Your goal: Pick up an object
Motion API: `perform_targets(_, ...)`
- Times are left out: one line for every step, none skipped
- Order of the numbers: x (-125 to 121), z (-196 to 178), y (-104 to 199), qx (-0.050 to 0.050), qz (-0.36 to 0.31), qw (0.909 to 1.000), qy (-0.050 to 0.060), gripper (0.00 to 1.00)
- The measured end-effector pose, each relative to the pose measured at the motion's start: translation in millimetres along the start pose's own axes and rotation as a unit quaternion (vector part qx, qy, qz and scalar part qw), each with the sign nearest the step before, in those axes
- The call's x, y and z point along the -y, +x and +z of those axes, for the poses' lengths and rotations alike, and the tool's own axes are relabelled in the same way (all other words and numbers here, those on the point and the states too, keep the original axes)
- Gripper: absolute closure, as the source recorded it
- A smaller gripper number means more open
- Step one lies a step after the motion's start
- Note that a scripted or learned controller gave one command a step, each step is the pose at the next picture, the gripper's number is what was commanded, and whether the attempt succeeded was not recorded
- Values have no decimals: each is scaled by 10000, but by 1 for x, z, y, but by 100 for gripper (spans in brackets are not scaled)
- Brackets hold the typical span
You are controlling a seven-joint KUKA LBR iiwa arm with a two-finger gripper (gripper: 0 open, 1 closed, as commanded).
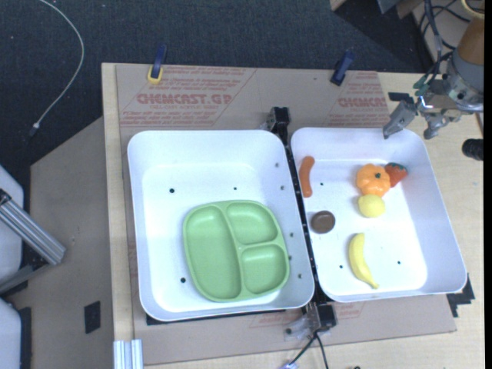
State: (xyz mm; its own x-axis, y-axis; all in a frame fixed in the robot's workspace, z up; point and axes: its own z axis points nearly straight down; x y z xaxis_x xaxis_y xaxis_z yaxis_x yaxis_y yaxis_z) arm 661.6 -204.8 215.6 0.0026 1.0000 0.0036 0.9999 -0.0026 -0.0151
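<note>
From above, the gripper (413, 120) hangs with its two fingers apart and holding nothing, over the far rim of the right bin (442, 229). The nearest thing, a small orange pumpkin (373, 180), lies down-left of it. It looks round, ribbed, smooth plastic. A red piece (397, 173) touches it.

The bench (231, 98) is topped with brown cardboard printed in red letters. Two white bins lie directly on it, side by side and touching along their inner edges: the left bin (154, 206) toward 9 o'clock, the right bin (438, 229) toward 3 o'clock. A black clip (278, 118) sits at their junction at 12 o'clock. A yellow-and-blue clamp (157, 64) grips the cardboard's far edge at 11 o'clock, a blue clamp (342, 68) at 1 o'clock.
</note>
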Motion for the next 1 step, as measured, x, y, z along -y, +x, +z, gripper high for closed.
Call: perform_targets(-3,-9,1,18,-16,10000,-74,0)
